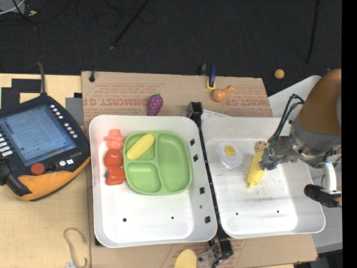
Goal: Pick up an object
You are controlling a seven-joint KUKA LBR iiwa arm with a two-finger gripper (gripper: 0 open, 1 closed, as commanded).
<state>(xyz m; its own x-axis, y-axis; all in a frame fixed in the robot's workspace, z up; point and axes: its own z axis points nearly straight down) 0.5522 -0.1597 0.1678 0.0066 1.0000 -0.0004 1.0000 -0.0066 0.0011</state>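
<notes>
Your gripper (266, 162) is reaching into the right bin (290, 219), touching the yellow mustard bottle (255, 172); I cannot tell its grip state.

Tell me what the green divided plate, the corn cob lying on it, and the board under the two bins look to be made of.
The green divided plate: likely moulded plastic, going by its even colour, rounded compartment ridges and soft sheen. The corn cob: probably a plastic or rubber toy, uniformly yellow and smooth, though the look leaves it open. The board: corrugated cardboard, matte brown with red printed lettering.
</notes>
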